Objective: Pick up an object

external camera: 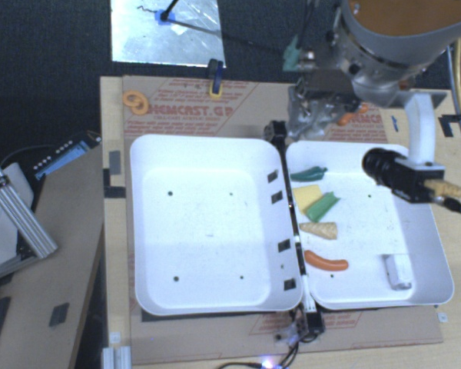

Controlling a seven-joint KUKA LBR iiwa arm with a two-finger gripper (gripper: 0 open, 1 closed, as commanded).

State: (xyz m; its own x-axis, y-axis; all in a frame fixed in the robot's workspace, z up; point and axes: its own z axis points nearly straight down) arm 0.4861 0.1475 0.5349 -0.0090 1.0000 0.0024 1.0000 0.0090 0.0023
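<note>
Orange-red and sausage-shaped, the sausage toy [326,263]: flat on the floor of the right bin [439,283], toward the near rim, well apart from the rest, so likely the easiest to take cleanly. Farther in, close to the inner wall, a crowded group: tan cone [320,231], green strip [323,204] touching or overlapping a yellow wedge [306,197], then a dark green pepper shape [309,174] nearest the far rim. Probably harder picks, packed together and close to the wall. Off alone by the near right corner, a white block [396,271], pale against the bin and hard to make out.

Above the far rim of that bin, over the cardboard sheet [215,102], the claw [313,121]: blurred, not down among the objects, nothing visibly in its grip; spread or pressed together, cannot tell. Judged as an approach not yet committed to any one piece.

Alongside, the left bin [207,221], joined to the right one by black clips [280,198], presumably to keep the pair from sliding on the worktop.
</note>
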